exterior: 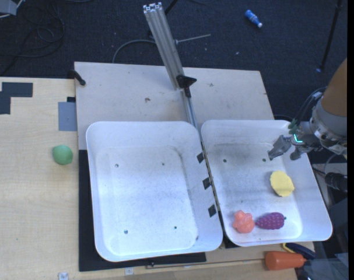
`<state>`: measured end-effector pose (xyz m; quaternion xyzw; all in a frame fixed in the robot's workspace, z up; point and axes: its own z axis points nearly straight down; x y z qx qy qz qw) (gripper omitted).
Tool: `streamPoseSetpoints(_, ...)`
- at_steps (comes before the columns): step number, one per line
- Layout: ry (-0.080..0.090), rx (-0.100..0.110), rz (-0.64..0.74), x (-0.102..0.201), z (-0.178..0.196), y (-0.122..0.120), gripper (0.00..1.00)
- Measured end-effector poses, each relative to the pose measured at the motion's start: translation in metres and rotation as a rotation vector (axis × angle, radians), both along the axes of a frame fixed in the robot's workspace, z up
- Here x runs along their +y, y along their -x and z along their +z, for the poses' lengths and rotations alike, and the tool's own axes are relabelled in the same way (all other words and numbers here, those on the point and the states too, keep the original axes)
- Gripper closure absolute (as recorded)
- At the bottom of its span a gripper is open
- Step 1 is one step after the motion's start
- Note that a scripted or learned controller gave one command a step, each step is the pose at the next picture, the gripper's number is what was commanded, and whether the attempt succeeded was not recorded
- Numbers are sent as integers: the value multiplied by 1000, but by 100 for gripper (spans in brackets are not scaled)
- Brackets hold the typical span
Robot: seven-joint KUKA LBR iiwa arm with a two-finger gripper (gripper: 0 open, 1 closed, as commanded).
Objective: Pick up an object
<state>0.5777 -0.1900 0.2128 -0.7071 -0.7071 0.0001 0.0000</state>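
Honestly, from where I stood the gripper [280, 149] hung over the right bin [246, 133], near its far right rim, with its two fingers spread and nothing between them. Just below it in that bin lay a yellow object [281, 183], close but not touching. Further toward the near edge sat an orange-pink object [243, 221] and a purple bunch-like one [270, 220], side by side and nearly touching. The left bin [101, 139] held nothing I could make out. My worry was the yellow piece: it looked rounded, so fingers closing off-centre might squirt it aside toward the bin wall. A descent too near the rim could also have clipped the wall itself.
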Motion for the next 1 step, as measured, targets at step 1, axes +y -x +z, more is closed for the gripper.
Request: streamPoseSetpoints(1,0,0,0,0,0,0,0)
